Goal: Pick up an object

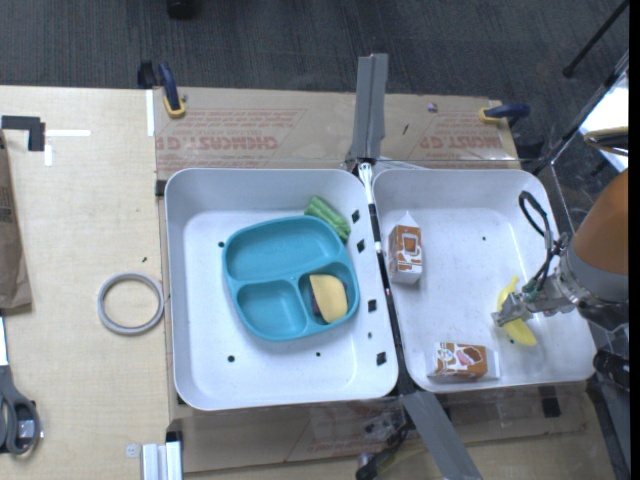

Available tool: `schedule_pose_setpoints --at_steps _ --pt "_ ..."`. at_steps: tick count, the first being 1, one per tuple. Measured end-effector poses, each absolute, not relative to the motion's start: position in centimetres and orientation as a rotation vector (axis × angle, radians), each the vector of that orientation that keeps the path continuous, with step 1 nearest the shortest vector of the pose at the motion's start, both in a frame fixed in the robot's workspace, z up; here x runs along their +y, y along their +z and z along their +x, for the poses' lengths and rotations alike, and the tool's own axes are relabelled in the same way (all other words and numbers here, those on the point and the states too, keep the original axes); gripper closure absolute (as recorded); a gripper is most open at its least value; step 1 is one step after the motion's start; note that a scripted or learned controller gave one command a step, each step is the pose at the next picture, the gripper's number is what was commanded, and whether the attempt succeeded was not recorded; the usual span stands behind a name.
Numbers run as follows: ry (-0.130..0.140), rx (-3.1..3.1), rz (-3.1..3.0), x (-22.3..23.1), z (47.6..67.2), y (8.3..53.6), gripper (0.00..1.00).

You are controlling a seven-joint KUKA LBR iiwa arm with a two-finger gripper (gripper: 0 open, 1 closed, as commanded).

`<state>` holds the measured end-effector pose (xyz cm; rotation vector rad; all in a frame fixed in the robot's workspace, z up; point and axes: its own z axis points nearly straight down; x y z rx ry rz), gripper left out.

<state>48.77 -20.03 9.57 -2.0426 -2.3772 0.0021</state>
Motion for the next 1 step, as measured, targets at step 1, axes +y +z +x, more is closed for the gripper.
schedule_pose_setpoints --at_steps 1 --pt "0.004 -2.306 -2.131 -15.66 49.95 22.88 1.0"
